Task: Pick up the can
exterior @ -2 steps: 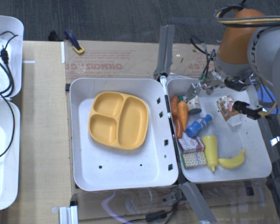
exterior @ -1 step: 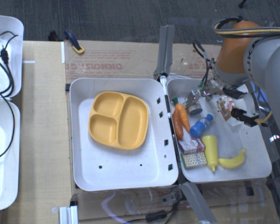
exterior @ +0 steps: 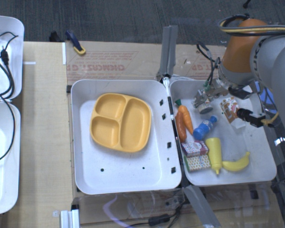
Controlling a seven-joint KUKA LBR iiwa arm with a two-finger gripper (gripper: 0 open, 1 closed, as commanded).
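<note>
Camera view: gripper hung over the small grey can; its grip state was indeterminable. Can judged stiff, light, slippery; grasp mid-body.

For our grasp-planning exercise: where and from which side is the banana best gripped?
Probably its middle, from straight above, closing across the narrow width: the banana lies flat with bare bin floor both sides there, while its left end crowds the yellow bottle.
</note>
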